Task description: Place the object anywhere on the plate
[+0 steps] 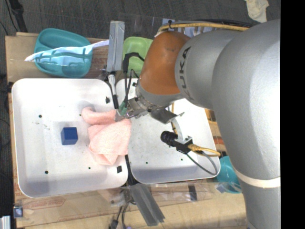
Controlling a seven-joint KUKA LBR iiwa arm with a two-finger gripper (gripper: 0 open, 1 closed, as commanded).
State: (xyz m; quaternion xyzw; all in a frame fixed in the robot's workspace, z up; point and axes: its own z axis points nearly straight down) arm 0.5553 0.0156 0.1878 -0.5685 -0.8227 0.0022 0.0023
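The left bin (28,142) serves as the landmark. At the bottom of the view, just below the gap between it and the right bin (157,168), a grey bracket (145,204) sticks out over the wooden bench (62,206). Inside the left bin, near its middle-left, a small blue cube (69,135) sits alone on the white floor. To the cube's right a pink cloth (108,135) lies crumpled against the bin's right wall, its upper right corner lifted toward the rim.

The gripper (125,109) is at that raised corner, over the seam between the two bins. The wrist hides most of it, so I cannot tell how far the fingers are spread or whether they have the cloth pinched. A black cylinder with a cable (174,141) hangs off the wrist over the right bin. The arm (228,80) sweeps in from the right, its orange band (162,63) just above the wrist.

Beyond the left bin's far edge rest a teal bowl (59,51) and a green bowl (136,46).
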